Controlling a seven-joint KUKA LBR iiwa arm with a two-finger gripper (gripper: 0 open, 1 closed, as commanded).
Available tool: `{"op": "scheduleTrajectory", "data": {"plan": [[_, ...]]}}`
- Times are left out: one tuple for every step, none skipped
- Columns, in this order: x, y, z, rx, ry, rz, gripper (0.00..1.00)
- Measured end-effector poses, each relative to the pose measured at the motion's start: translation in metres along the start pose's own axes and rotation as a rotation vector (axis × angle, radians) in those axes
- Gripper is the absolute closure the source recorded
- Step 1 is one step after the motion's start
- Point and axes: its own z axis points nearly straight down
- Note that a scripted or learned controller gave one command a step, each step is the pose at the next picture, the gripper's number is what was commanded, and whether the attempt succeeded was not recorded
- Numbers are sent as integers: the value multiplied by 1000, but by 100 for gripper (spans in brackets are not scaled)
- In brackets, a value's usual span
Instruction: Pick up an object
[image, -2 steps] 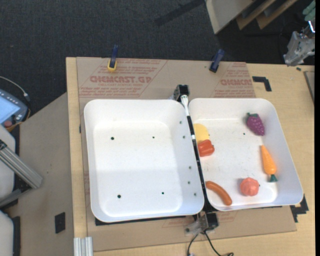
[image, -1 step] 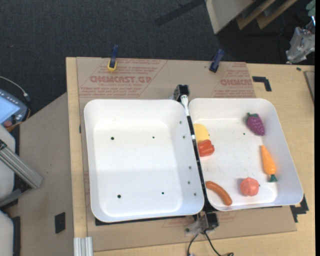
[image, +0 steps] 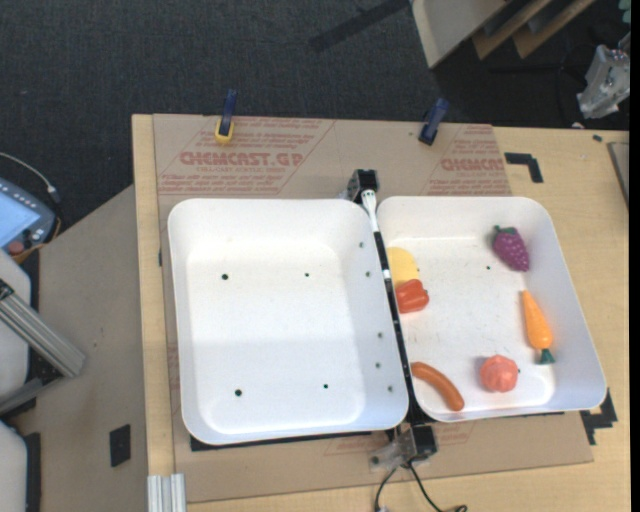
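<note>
The right bin holds several toy foods. A purple bunch of grapes lies near its far right corner. An orange carrot rests along the right wall. A pinkish-red round fruit sits near the front right corner, and an orange-red sausage lies at a slant near the front left corner. Against the left wall, a yellow piece touches a red pepper just in front of it.
The left bin is to the left, divided from the right one by a dark strip. Both stand on a brown board held by two clamps. A cable hangs at the front edge.
</note>
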Motion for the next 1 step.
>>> {"op": "scheduleTrajectory", "data": {"plan": [[0, 1, -11, -5, -3, -1, 100]]}}
